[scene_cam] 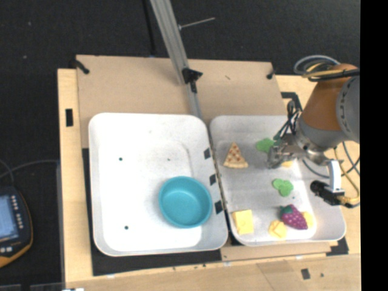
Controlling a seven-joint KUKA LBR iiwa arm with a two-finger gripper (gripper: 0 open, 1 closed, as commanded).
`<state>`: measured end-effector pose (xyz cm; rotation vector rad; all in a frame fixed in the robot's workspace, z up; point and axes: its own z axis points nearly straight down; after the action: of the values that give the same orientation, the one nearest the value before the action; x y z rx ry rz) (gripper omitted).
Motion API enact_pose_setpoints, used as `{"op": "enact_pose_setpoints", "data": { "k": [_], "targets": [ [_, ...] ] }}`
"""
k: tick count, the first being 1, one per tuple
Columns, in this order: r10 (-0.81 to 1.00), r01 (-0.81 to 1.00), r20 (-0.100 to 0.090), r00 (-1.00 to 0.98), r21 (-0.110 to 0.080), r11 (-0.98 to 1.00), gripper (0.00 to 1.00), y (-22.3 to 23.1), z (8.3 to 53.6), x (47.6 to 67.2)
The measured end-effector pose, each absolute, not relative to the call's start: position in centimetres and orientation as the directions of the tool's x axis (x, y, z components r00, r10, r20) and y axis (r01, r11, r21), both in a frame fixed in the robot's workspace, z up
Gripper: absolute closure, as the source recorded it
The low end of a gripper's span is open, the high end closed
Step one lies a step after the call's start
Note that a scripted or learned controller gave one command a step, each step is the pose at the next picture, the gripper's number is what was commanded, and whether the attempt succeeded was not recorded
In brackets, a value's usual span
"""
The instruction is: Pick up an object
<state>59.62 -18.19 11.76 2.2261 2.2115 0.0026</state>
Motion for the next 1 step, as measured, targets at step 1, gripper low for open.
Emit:
{"op": "enact_pose_setpoints", "data": {
  "k": [1],
  "targets": [
    [1.000,1.000,-0.002,0.002,0.002,-0.002,1.00,-18.83,17.55,60.19]
  ]
}}
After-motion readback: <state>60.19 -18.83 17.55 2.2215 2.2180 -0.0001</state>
